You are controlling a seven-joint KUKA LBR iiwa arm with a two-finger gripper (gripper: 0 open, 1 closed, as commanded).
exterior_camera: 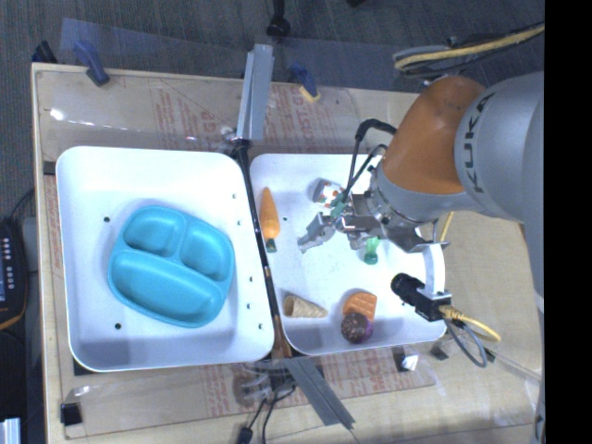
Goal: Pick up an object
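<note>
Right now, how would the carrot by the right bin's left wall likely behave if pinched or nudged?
The carrot looks like a stiff, smooth toy, so it would probably hold its shape but might slip in a pinch. Its long tapered form suggests it could roll or pivot if nudged sideways. It lies close to the right bin wall, which may crowd the hand.

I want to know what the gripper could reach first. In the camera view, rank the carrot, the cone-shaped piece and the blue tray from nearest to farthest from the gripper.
From the gripper:
1. Carrot, right bin's left edge.
2. Cone-shaped piece, right bin's lower left.
3. Blue tray, left bin.
</note>
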